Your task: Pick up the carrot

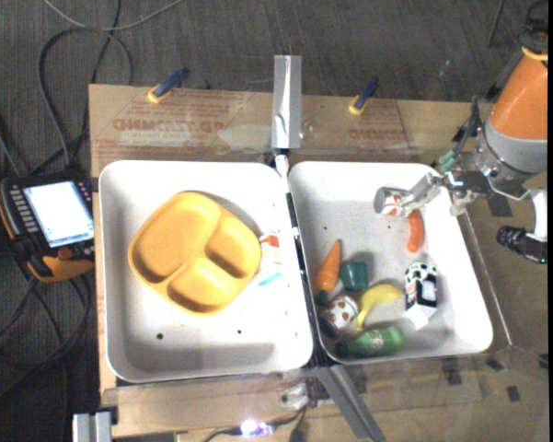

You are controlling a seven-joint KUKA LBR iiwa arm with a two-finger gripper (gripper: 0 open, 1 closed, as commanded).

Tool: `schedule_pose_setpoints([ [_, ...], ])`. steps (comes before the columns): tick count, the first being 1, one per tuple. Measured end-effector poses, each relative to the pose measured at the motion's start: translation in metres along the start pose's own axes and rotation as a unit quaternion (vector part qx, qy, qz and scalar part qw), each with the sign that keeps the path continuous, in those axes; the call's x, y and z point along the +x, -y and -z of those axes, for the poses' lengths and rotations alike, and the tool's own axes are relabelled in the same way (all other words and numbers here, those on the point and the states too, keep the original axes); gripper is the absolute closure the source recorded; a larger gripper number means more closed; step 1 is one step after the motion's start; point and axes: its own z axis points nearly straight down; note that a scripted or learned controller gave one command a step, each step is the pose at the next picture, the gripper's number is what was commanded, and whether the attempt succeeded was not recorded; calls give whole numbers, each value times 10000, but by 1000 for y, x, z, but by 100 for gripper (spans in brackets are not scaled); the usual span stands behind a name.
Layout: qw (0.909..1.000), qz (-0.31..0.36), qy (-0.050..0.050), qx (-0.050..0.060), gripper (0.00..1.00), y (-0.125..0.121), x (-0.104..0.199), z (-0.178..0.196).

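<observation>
Camera view: carrot lies near-upright, tip top-right; hand state unclear.

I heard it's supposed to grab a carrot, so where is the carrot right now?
The carrot lies in the right bin, near its left wall, slanted beside a teal block and just above a red-and-white ball.

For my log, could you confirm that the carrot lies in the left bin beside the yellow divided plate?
Not quite: the camera view shows the carrot in the right bin, by its left wall. The yellow divided plate sits in the left bin.
</observation>
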Motion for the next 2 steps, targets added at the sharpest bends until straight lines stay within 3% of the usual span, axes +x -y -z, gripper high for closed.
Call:
schedule_pose_setpoints([
  [1, 9908, -1354, 16, 0, 0, -6, -27, 4],
  [2, 9934, -1146, 26, 1, 0, -5, -9, 14],
])
